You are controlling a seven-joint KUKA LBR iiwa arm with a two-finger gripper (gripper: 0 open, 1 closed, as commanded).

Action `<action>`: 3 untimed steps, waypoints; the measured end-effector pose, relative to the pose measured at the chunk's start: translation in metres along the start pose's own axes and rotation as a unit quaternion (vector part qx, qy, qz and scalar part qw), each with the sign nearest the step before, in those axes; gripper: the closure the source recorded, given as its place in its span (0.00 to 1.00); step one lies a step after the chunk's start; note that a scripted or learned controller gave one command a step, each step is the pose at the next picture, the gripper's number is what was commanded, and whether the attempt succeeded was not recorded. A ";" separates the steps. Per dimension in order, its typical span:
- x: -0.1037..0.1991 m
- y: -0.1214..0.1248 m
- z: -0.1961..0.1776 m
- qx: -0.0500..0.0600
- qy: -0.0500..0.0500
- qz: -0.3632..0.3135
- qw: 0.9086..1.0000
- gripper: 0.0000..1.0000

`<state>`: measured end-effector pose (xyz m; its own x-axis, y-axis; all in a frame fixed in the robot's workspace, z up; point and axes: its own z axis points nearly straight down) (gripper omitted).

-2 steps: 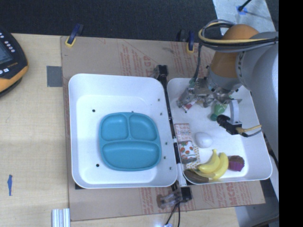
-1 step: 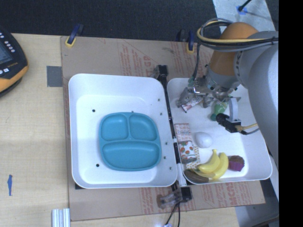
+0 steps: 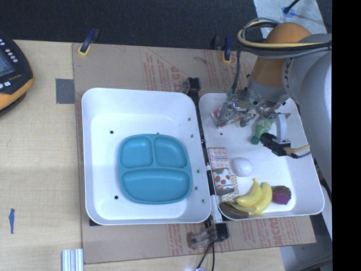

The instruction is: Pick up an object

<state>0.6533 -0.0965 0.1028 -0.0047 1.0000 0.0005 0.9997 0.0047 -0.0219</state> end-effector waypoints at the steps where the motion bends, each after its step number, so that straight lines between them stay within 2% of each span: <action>1: -0.021 -0.026 0.007 -0.010 -0.001 0.001 1.000 1.00; 2: -0.036 -0.097 -0.031 -0.007 0.000 0.002 1.000 1.00; 3: 0.004 -0.068 -0.058 -0.011 0.000 -0.002 1.000 1.00</action>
<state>0.5863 -0.0925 0.1622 -0.0081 1.0000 0.0007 1.0000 0.0081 0.0011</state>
